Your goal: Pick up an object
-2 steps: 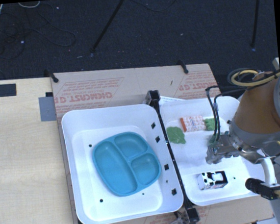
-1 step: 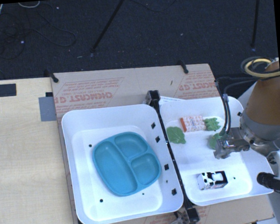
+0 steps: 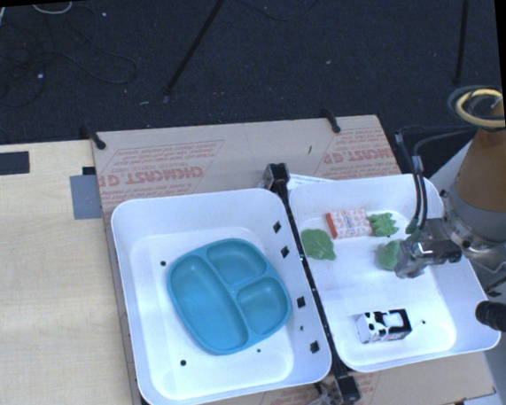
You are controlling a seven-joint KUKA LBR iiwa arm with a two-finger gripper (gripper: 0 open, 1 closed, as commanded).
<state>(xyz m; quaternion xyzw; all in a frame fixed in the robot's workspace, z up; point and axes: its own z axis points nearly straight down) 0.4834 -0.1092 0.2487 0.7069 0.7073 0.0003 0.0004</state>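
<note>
The right bin (image 3: 426, 336) holds a green leafy piece (image 3: 318, 244) near its left wall, a red-and-white packet (image 3: 347, 222) further back, a small green piece (image 3: 382, 223) beside the packet, another green piece (image 3: 389, 254) at mid right, and a black-and-white box (image 3: 382, 325) near the front. My gripper (image 3: 408, 263) is low at the bin's right side, touching or just right of the mid-right green piece. Its tip is small and blurred.
The left bin (image 3: 149, 323) carries a blue divided tray (image 3: 229, 293). A black divider (image 3: 300, 273) runs between the bins. Both bins rest on cardboard (image 3: 187, 163) over a wooden bench. The arm's grey and orange body (image 3: 487, 183) fills the right side.
</note>
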